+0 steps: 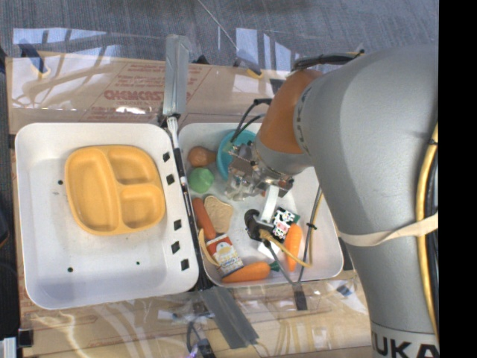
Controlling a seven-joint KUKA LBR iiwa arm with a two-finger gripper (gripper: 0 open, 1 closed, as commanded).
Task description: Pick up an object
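Nothing is lifted yet: the gripper [242,176] hangs low in the right bin [328,263] at frame centre, beside the green ball [200,179] and teal bowl [227,148], and I cannot tell whether its fingers are parted or closed on anything.

1. Green ball [200,179], round, lies by the right bin's left wall
2. Brown round piece [198,156] sits just above it in the view, near the bin's top left corner
3. Long orange carrot [204,217] slants below the ball
4. Tan heart-shaped cookie [220,212] lies flat beside that carrot
5. Small printed carton [226,253] rests tilted near the front wall
6. Second carrot [247,273] lies along the front wall
7. Teal bowl [229,149] is partly hidden under the arm
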